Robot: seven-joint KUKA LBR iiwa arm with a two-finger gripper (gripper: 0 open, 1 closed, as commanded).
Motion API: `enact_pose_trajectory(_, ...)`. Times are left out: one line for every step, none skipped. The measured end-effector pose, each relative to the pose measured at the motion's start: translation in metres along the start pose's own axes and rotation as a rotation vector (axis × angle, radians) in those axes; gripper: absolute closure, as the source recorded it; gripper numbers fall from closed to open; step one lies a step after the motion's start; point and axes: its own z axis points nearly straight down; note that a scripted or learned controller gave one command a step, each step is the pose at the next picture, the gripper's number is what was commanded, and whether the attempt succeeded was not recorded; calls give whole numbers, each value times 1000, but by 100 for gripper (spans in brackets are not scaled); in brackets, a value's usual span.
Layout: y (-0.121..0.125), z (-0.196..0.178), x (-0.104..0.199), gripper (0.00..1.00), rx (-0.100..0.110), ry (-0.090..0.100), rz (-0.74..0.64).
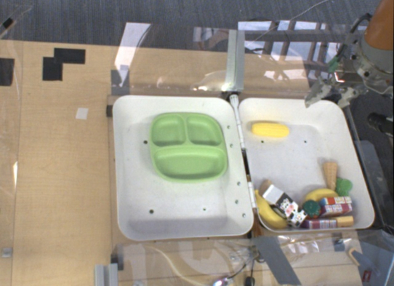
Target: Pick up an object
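1. In the right bin (308,155): a yellow lemon (271,131) near the far wall; bananas (269,210), a cone (332,171) and small boxes (336,205) crowd the near corner. Box print is unreadable.
2. Left bin (132,155): green tray (188,146).
3. Gripper (325,91): over the right bin's far edge, grasping nothing; jaw state cannot be told.

Taking the green divided plate (187,146) as the landmark: it is a flat light green and lies in a plain white left bin (132,174). To its right, the right bin (320,125) is the same white. There a lemon-yellow oblong piece (271,131) lies nearest the plate; farther right and lower are a tan cone (331,171), yellow bananas (269,210), dark green round pieces (342,186) and what seem red-and-white printed boxes (336,205). The bench (55,155) left of the plate is pale wood with black blocks (63,62).
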Motion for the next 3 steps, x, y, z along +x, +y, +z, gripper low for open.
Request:
enact_pose_trajectory(13,138,21,0,3,1,33)
enact_pose_trajectory(14,170,45,0,-35,-6,-47)
enact_pose_trajectory(-4,186,66,0,-6,0,-81)
